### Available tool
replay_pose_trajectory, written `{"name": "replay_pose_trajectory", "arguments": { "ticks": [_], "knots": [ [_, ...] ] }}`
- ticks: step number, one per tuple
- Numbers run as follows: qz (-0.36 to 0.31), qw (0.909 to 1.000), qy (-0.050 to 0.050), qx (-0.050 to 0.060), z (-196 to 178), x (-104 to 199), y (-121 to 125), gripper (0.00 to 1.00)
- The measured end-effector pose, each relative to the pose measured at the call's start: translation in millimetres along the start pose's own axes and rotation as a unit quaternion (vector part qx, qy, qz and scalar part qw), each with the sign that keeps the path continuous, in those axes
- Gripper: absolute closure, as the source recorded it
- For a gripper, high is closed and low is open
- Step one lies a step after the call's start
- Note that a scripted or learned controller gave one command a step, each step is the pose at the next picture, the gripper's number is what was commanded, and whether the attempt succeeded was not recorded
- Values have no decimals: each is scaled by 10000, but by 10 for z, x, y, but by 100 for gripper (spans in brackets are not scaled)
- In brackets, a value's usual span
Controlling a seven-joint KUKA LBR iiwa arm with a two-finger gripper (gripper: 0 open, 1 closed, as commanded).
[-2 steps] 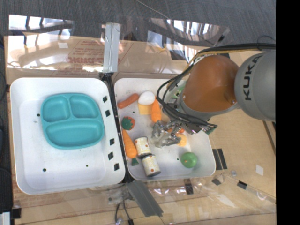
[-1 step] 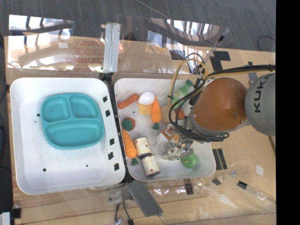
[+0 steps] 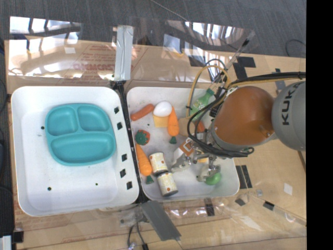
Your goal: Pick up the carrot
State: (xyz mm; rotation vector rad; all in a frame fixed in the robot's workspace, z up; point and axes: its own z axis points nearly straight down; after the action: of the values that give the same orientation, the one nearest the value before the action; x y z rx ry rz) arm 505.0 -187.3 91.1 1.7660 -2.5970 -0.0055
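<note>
Several carrots lie in the right bin (image 3: 229, 189). One carrot (image 3: 173, 124) with a green top lies near the middle, below a white egg (image 3: 163, 108). Another carrot (image 3: 144, 161) rests along the left wall, green end toward the front. A third orange piece (image 3: 142, 112) lies tilted at the back left. My gripper (image 3: 196, 164) hangs low over the bin's right half, under the orange wrist band (image 3: 243, 120). Its fingers stand open with nothing between them. The nearest carrot is about a hand's width to its left.
Two small cans (image 3: 158, 163) (image 3: 166, 183) lie left of the gripper. A green item (image 3: 212, 178) sits right by one finger, and a green bottle (image 3: 203, 102) is at the back. A red strawberry (image 3: 142, 136) is near the left wall. The left bin (image 3: 26, 191) holds a teal divided plate (image 3: 78, 134).
</note>
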Motion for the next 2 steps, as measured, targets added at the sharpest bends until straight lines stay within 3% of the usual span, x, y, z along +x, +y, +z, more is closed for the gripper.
{"name": "replay_pose_trajectory", "arguments": {
  "ticks": [1, 2],
  "knots": [
    [-324, 9995, -5, 23, -19, -271, -783, 0],
    [-730, 9973, 14, 43, -39, -981, -772, 0]
  ]
}}
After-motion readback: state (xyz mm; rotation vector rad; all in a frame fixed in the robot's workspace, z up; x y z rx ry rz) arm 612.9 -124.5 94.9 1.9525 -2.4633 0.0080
